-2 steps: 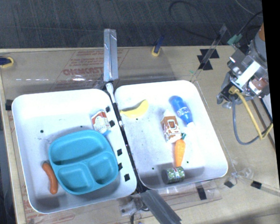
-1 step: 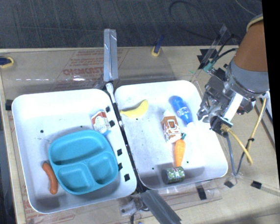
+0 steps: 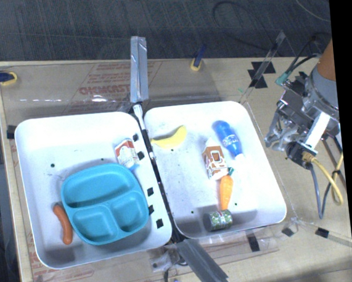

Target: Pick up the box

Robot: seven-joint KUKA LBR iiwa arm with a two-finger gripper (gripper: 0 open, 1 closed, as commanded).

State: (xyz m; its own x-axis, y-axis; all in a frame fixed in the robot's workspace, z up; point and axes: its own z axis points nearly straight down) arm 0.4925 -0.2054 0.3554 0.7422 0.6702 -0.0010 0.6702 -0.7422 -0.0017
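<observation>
Brown-white box (image 3: pixel 215 161) sits well left of gripper (image 3: pixel 285 138), whose state I can't tell; approach fr above, clear of bottle (image 3: pixel 227 138) & carrot (image 3: pixel 225 192).

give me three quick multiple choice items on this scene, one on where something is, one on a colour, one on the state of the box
1. Where is the carrot?
A. right bin
B. left bin
C. on the bench

2. What colour is the divided tray?
A. red
B. blue
C. green

3. How is the box now?
A. lifted by the gripper
B. standing on the divided tray
C. lying in the right bin

Answers: 1 A, it lies in the right bin below the box. 2 B, its surface is light blue. 3 C, it rests on the bin floor, while the gripper is outside the bin, to its right.
</observation>
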